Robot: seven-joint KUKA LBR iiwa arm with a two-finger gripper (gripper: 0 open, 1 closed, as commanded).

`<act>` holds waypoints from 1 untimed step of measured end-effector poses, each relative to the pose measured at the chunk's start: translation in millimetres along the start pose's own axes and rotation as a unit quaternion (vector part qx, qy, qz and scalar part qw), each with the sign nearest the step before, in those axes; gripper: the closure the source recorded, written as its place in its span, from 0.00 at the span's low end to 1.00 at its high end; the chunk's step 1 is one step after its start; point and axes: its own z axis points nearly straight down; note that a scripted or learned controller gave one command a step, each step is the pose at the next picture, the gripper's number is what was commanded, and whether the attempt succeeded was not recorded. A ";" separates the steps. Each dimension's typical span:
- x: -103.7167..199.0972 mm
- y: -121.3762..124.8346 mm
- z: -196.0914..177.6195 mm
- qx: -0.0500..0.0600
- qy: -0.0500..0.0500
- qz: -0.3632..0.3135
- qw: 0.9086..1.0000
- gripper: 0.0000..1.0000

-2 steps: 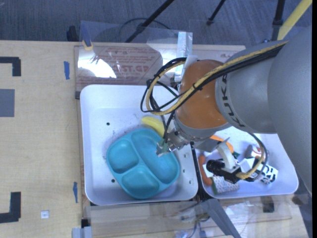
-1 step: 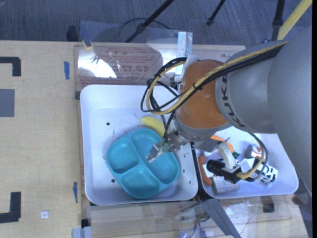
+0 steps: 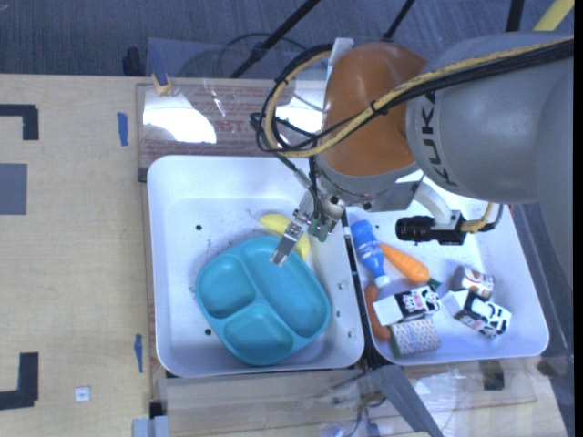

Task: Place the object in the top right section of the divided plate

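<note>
Ideally the fingers [image 3: 293,240] — whether parted or closed I cannot tell — lower gently over the blue divided plate [image 3: 262,305], nearest its upper-right section beside the yellow object [image 3: 273,222].

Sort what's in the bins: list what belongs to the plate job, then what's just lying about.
Job:
blue divided plate
yellow object beside the plate's upper right
gripper

Lying about, right bin:
blue bottle
carrot
cow-print carton
small can
patterned block
</note>
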 end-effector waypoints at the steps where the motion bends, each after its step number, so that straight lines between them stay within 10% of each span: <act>1: 56.0 56.6 79.9 -0.005 -0.004 -0.150 0.989 0.00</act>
